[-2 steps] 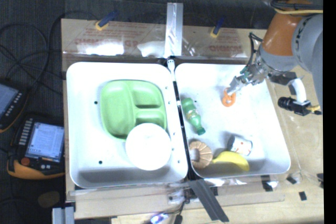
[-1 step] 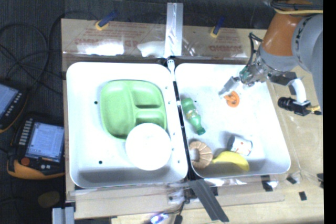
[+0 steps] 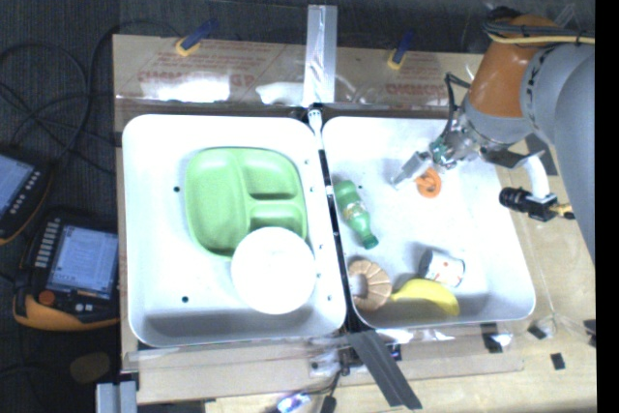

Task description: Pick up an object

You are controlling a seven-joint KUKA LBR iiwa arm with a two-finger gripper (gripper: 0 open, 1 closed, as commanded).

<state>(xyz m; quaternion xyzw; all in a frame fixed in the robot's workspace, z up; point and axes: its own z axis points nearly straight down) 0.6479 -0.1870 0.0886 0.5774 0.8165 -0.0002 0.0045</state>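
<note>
Over right bin (image 3: 503, 237), gripper (image 3: 418, 167) low, fingers spread wide, nothing between them. Small orange object (image 3: 429, 185) on floor at gripper's 5 o'clock, just beside fingertips.

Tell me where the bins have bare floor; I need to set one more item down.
Free: the right bin's middle, between the green bottle and its right wall. Crowded: its front, holding the banana, can and round brown piece. The green tray and white plate take up most of the left bin.

One fixed overhead camera, angled down on both white bins (image 3: 135, 208), moderately distant.
</note>
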